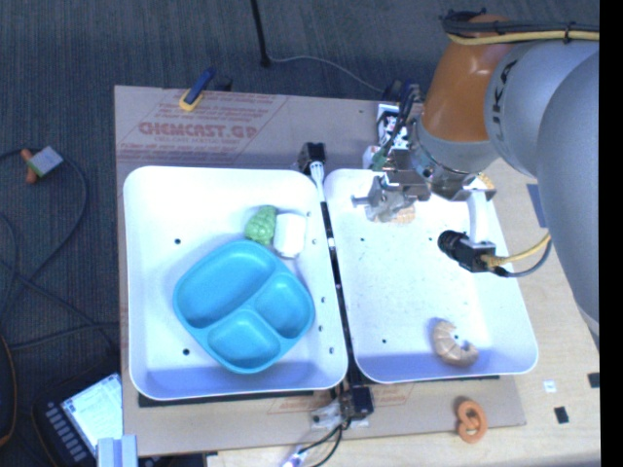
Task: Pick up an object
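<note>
My gripper (392, 199) hangs low over the far end of the right bin (409, 290), close to its back wall. A small peach-coloured object (402, 214) shows just beneath it, partly hidden by the gripper body. Whether it is touched or gripped is not visible. A tan, shrimp-like curled object (453, 343) lies near the right bin's front right corner, well away from the gripper. In the left bin (156, 261) sit a blue divided plate (243, 305), a green lumpy object (260, 224) and a white block (289, 233) beside it.
The arm's orange band (467, 81) and grey body fill the upper right. A black cable fitting (465, 249) hangs over the right bin. An orange ring-shaped item (471, 419) lies on the bench in front of the bins. A blue-and-yellow tool (197, 88) lies at the back.
</note>
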You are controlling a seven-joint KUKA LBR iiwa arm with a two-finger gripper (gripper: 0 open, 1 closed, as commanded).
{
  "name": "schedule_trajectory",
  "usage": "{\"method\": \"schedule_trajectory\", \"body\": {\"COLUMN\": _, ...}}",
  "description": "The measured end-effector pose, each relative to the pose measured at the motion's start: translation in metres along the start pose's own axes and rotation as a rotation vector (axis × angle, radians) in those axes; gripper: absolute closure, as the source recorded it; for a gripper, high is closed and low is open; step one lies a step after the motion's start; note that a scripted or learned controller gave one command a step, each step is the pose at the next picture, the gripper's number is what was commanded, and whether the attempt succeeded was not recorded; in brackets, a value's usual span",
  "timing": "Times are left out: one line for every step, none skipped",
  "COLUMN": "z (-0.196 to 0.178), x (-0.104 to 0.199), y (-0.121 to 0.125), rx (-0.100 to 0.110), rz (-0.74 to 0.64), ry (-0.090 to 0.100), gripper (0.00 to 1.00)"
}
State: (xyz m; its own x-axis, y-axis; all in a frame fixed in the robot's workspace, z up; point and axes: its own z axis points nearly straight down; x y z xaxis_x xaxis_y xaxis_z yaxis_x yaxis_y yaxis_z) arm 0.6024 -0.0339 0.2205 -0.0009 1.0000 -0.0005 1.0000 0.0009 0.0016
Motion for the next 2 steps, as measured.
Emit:
{"method": "schedule_trajectory", "body": {"z": -0.028, "x": 0.06, "y": -0.06, "rx": 0.002, "rz": -0.001, "ry": 0.001, "gripper": 1.0}}
{"method": "schedule_trajectory", "body": {"z": -0.028, "x": 0.087, "y": -0.115, "rx": 0.004, "rz": 0.0, "ry": 0.0, "gripper": 1.0}}
